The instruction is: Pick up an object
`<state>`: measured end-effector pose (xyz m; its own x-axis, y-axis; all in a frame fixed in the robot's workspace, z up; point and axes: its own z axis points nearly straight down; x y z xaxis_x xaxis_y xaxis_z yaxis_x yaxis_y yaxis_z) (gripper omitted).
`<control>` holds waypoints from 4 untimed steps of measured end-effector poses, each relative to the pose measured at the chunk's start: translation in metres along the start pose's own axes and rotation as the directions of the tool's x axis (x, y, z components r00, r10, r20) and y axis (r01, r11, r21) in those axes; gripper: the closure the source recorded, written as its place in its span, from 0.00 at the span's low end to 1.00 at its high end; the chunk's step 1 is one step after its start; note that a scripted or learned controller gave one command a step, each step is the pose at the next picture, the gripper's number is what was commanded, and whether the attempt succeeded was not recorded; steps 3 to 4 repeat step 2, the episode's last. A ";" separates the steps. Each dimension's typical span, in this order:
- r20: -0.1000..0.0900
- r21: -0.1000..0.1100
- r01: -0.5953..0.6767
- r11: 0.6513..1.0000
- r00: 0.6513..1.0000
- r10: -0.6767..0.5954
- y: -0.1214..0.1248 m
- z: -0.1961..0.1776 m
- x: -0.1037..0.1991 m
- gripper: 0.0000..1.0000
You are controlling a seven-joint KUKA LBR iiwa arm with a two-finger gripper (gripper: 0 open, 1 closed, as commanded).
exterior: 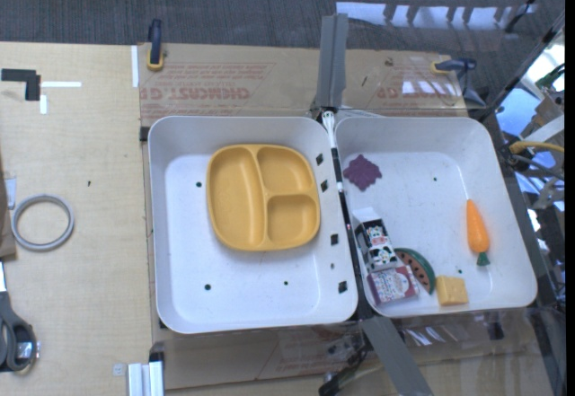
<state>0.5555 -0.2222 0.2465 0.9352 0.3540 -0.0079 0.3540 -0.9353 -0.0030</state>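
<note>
On the bench, two shallow white bins sit side by side, touching along their inner rims. Left bin: holds one yellow divided plate with three compartments, lying flat in the upper middle of the bin, apart from all walls. Right bin: holds all the small items. A watermelon slice lies near the front, partly under a small pink-and-white packet. A small black-and-white carton lies just behind the packet, close to the bin's left wall. An orange toy carrot lies near the right wall, green tip toward the front. A purple grape cluster rests toward the back left. A yellow cheese wedge sits at the front, just right of the watermelon slice. Outside the bins, a grey tape ring lies on the bench at far left. Gripper state: cannot tell.
</note>
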 end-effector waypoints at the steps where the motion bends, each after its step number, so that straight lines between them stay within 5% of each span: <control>1: 0.001 0.003 -0.161 0.987 0.987 0.161 -0.031 0.040 -0.072 0.00; 4: 0.001 0.002 -0.161 0.987 0.987 0.161 -0.031 0.040 -0.072 0.00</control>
